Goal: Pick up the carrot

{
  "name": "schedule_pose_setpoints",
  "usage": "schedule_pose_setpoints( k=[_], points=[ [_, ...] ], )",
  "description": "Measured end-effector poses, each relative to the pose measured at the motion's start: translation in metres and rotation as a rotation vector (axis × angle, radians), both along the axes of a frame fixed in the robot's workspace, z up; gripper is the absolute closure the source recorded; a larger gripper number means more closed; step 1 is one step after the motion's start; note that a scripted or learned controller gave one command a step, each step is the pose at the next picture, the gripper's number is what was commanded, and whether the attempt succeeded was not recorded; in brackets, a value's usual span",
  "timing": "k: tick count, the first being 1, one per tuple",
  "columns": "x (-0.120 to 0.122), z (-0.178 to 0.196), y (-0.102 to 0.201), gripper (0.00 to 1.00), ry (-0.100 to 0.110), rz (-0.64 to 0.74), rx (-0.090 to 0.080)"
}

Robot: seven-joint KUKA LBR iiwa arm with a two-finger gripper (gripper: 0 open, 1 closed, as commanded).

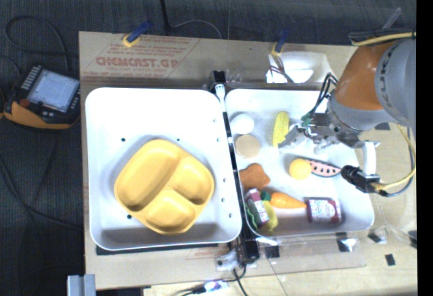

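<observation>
The carrot, a smooth orange taper with a green stub, lies near the front wall of the right bin, touching the dark-capped sauce bottle on one side and a bundle of green-and-yellow toys on the other. The gripper hovers farther back from that wall, beside the bumpy yellow corn cob; its state cannot be told. A descent could probably nudge the glossy lemon or pinch the bottle instead, since the carrot's rounded plastic skin is crowded by neighbours.
</observation>
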State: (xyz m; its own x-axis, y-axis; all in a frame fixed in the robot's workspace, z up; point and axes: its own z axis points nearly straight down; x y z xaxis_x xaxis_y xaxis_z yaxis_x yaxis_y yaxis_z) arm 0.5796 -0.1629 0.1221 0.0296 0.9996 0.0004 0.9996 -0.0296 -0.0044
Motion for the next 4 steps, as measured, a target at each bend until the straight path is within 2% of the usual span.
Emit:
schedule_pose_setpoints(
  k=[1, 2, 3, 4],
  points=[
    [-0.039, -0.032, 0.033, 0.0, -0.018, 0.296, -0.01],
    [-0.082, -0.032, 0.035, 0.0, -0.026, 0.434, -0.012],
    [-0.09, -0.03, 0.049, 0.0, -0.029, 0.354, -0.027],
    [-0.09, -0.032, 0.044, 0.0, -0.024, 0.231, -0.006]
  ],
)
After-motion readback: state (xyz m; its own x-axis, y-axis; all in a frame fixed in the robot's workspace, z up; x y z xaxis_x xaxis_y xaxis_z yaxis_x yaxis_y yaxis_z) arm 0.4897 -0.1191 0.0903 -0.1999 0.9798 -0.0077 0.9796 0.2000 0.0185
